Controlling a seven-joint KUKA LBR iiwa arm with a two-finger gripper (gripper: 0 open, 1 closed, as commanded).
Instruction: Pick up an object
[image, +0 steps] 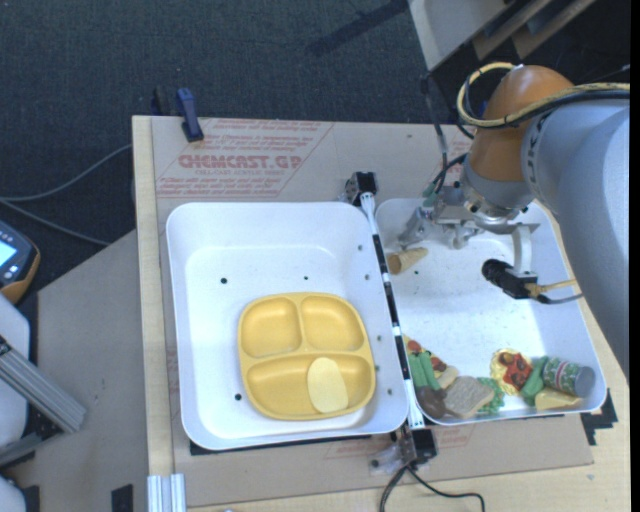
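Nothing has been picked up yet, as far as I can judge from here. The gripper (452, 228) hangs low over the far end of the right bin (470, 300), and I cannot tell how it is set, nor see anything caught in it. Just beside it, toward the wall this bin shares with its neighbour, lies a small tan piece (407, 260), flat on the white floor; that looks the likeliest target. The rest of the toy food (500, 382) sits heaped at the near end of the right bin, well apart from the gripper. Beyond the shared wall, a yellow divided plate (300, 352) carries one pale oval piece (326, 384). So the grasp and the lift both remain.
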